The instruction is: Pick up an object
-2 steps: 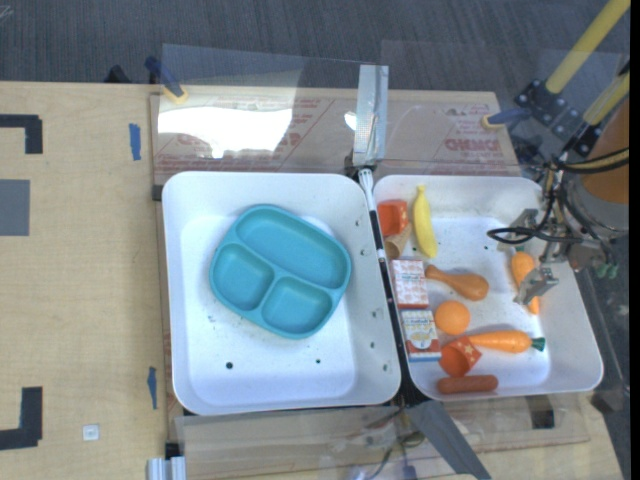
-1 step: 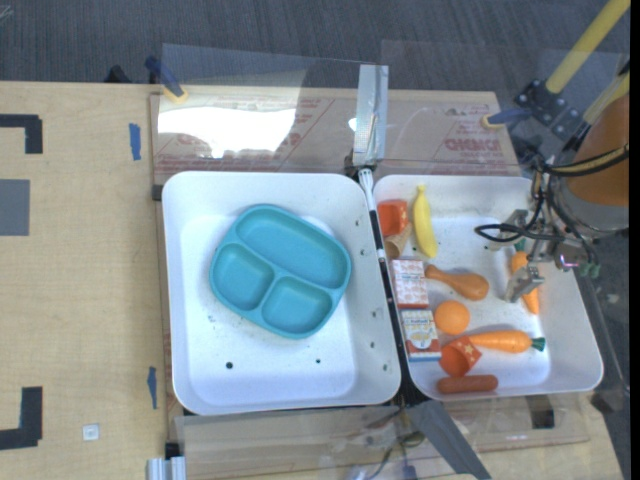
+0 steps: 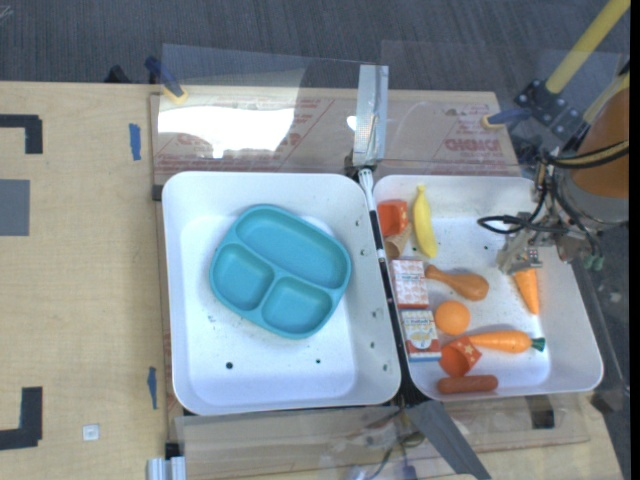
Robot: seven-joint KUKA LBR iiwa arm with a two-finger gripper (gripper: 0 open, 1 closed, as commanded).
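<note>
Two shallow white bins sit side by side on the bench. The left bin (image 3: 190,368) holds a blue divided plate (image 3: 280,270) with three compartments, lying flat near the middle. The right bin (image 3: 575,353) holds toy food. A yellow banana (image 3: 425,223) lies near the bin's far left side, with a red piece (image 3: 393,215) just beside it, partly hidden by the divider between the bins. Below them lie a brown drumstick (image 3: 460,283), a small printed box (image 3: 408,281) against the left wall, an orange ball (image 3: 452,317), a second printed packet (image 3: 421,344), a long carrot (image 3: 503,342) with a green tip, a red cup-like piece (image 3: 461,357) and a reddish sausage (image 3: 466,384) by the near wall.

The arm comes in from the right, its orange band cut off at the edge. The gripper (image 3: 521,257) hangs low over the right side of the right bin, wrapped in dark cables that blur its outline. A short carrot (image 3: 528,290) lies directly below it, its thick end touching or tucked under the fingertips. Whether the claw is wide, narrow or closed on that carrot cannot be told, since the fingers merge with cables and shadow. A clear panel stands behind the bins, glare hiding what is behind it
</note>
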